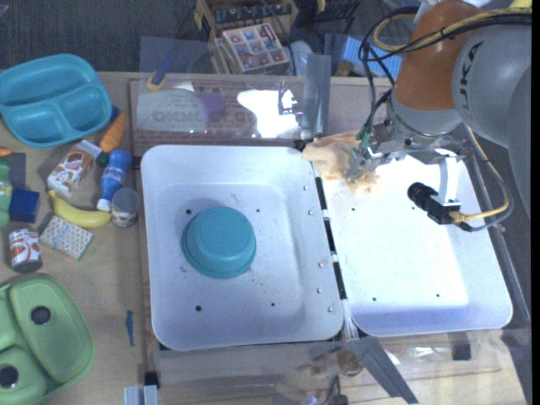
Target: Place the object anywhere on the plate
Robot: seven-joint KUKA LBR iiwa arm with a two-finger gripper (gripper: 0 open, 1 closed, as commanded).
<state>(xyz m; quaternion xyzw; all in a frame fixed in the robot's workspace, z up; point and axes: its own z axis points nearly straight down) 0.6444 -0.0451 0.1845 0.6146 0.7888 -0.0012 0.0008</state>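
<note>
A round teal plate (219,241) lies in the middle of the left white bin (164,310). A pale tan, flat-looking object (331,152) sits in the far left corner of the right bin (422,302), partly against the wall between the bins. My gripper (364,160) hangs low over that corner, right at the tan object's right side and covering part of it. The grey arm with its orange band (430,49) comes in from the upper right. Whether the object is touched is hidden by the wrist.
Left of the bins lie a blue divided tray (55,99), a banana (78,211), a blue bottle (112,175), a small can (125,205) and a green tray (38,336). A clear box (211,112) stands behind the left bin. A black cable plug (430,202) dangles over the right bin.
</note>
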